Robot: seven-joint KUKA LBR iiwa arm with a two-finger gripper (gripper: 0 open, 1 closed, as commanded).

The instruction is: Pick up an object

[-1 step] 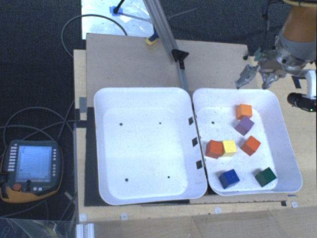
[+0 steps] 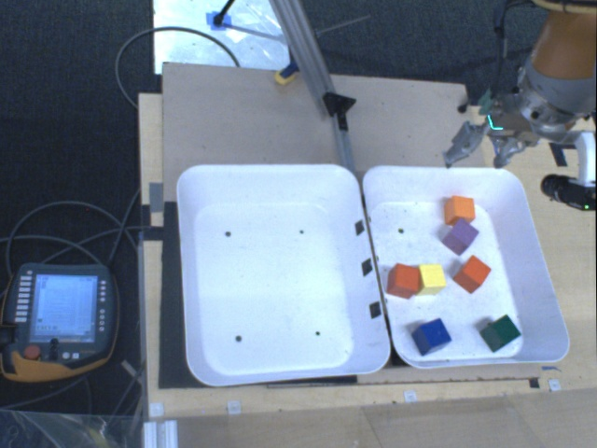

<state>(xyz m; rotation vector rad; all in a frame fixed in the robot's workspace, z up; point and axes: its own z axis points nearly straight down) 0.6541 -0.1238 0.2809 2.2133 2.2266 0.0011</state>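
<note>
My gripper (image 2: 484,147) hangs above the far edge of the right bin (image 2: 536,250), open, with nothing between its two spread fingers. Below it in that bin lie several small blocks: an orange one (image 2: 459,209) nearest the gripper, a purple one (image 2: 460,236) just under that, another orange one (image 2: 472,274), a red-orange block (image 2: 403,280) touching a yellow block (image 2: 433,277), a blue block (image 2: 431,335) and a dark green block (image 2: 500,332) near the front wall.
The left bin (image 2: 201,278) sits beside the right one, with black clips along the shared wall. A slanted metal pole (image 2: 308,49) crosses the cardboard behind the bins. A teach pendant (image 2: 58,317) lies on the floor at left.
</note>
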